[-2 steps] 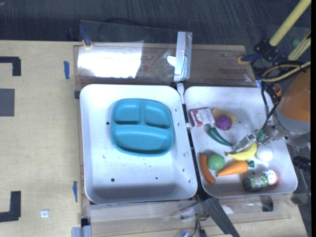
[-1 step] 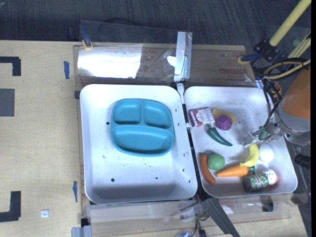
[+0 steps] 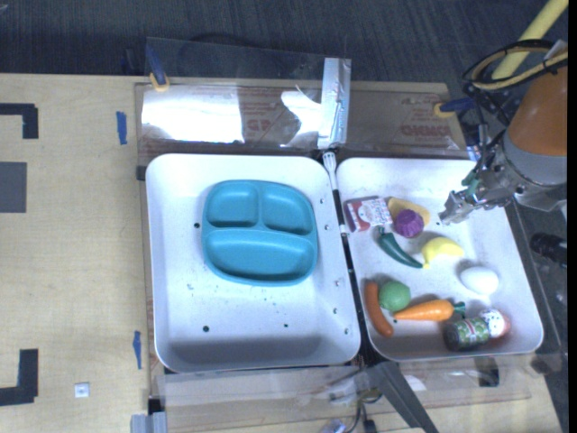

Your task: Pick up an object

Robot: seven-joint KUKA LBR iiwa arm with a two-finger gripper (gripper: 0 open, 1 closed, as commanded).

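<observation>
The right bin holds several toy foods: a red packet, a purple piece, a green pepper, a yellow lemon, a white egg, a green ball, an orange carrot, a red-orange piece and a small jar. My gripper hangs over the bin's upper right part, above and just right of the lemon and the purple piece. Nothing shows between its fingertips.
The left bin carries a blue divided tray. A clear plastic panel stands behind the bins. Yellow and black cables hang at the upper right beside the arm.
</observation>
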